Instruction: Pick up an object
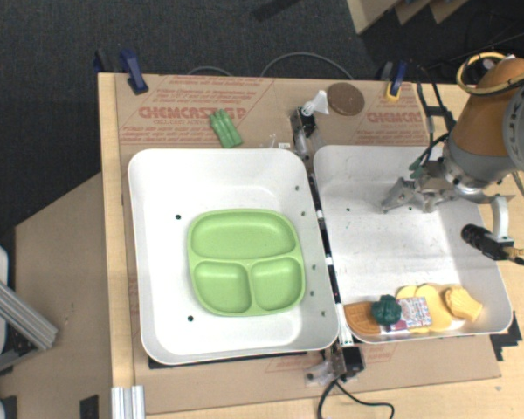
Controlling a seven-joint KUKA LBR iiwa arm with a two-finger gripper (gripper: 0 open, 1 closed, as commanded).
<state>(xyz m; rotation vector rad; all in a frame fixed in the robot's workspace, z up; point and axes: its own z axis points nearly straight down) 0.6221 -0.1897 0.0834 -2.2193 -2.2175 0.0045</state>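
While reaching in from the right, poised low over the upper part of the right bin (367, 168). Far left of the gripper (412, 195): left bin (157, 234), holding a green divided plate (244, 261). Up and left of the gripper, on the desk (122, 120) beyond the bins: a small green object (226, 129) and a brown disc (345, 99). Below the gripper, well apart, along the right bin's near edge: a dark green object (386, 310), a yellow packet (419, 310) and a yellow-orange piece (462, 303), huddled together. Gripper spread wide, nothing between its fingers (394, 201).
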